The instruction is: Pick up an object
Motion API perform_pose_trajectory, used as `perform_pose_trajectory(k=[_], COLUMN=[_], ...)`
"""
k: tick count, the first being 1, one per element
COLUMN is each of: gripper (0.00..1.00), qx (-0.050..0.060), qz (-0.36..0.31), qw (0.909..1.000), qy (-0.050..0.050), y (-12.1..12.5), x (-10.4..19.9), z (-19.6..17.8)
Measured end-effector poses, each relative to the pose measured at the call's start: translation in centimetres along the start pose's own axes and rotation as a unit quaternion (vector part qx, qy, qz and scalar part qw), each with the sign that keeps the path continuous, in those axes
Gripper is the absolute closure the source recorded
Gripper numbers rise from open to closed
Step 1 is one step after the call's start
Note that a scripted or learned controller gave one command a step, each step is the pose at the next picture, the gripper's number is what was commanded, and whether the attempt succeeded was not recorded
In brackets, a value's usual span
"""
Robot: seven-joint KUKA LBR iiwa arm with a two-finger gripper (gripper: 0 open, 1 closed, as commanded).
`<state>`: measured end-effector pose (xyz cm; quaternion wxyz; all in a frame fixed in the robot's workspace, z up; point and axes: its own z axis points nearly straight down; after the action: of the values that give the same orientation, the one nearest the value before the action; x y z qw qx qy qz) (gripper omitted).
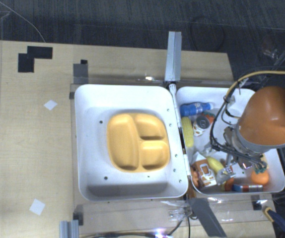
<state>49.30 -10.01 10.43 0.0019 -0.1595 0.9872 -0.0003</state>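
Objects for picking (blue bottle (196,107), yellow corn (187,132), orange ball (260,177) among them) lie loose in the right bin (280,181), gripper (235,158) low near its front edge, finger state hidden, so no pick confirmed.

Glossy yellow plastic tray (136,142) in smooth white plastic bin (90,133) on matt wood bench (28,148).

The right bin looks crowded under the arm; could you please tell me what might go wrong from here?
1. The right bin holds many small items packed together, so the gripper may close on two at once or on none.
2. The arm hides much of the bin, so a miss could go unseen.
3. The corn lies against the bin's wall, which may block a clean grasp.
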Motion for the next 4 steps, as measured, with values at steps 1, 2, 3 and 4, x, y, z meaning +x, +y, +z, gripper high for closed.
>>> perform_pose_trajectory(k=[1, 2, 3, 4], gripper=[0.00, 0.00, 0.00, 0.00], qx=[0.004, 0.004, 0.002, 0.002], qz=[0.017, 0.016, -0.119, -0.018], qw=[0.9998, 0.9998, 0.9928, 0.9998], qy=[-0.006, -0.006, -0.003, -0.004], y=[-10.2, -10.2, -8.9, -13.9], x=[-4.4, -4.4, -6.3, -8.9], z=[1.5, 1.5, 1.4, 1.7])
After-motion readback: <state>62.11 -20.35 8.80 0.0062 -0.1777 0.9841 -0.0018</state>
